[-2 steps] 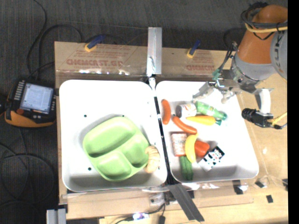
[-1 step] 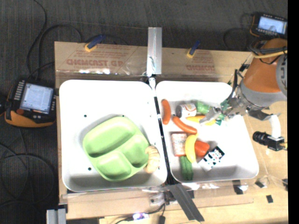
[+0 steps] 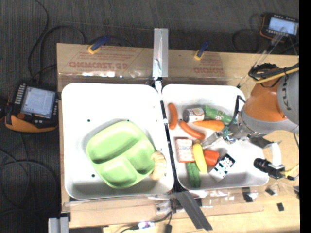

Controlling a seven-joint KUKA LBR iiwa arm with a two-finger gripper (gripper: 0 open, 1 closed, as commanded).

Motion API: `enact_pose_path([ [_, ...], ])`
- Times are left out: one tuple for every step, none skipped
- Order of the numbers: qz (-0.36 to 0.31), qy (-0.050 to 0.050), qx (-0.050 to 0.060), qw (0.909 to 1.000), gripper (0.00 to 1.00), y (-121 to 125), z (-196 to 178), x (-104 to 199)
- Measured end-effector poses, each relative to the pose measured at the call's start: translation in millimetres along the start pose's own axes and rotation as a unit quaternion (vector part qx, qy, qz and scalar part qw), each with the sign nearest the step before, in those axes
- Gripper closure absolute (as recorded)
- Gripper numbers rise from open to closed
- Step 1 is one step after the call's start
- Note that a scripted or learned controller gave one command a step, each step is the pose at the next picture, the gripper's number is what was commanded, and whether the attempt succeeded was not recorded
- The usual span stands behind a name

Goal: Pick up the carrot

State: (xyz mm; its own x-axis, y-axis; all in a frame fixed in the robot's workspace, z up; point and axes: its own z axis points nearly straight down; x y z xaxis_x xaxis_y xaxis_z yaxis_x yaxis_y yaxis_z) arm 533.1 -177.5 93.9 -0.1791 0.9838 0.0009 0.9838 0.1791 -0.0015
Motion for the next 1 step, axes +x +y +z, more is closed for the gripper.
enact_pose_path([
  [-0.129, -0.004, -0.002, 0.9916, 0.00, 98.0, 4.8, -22.5],
])
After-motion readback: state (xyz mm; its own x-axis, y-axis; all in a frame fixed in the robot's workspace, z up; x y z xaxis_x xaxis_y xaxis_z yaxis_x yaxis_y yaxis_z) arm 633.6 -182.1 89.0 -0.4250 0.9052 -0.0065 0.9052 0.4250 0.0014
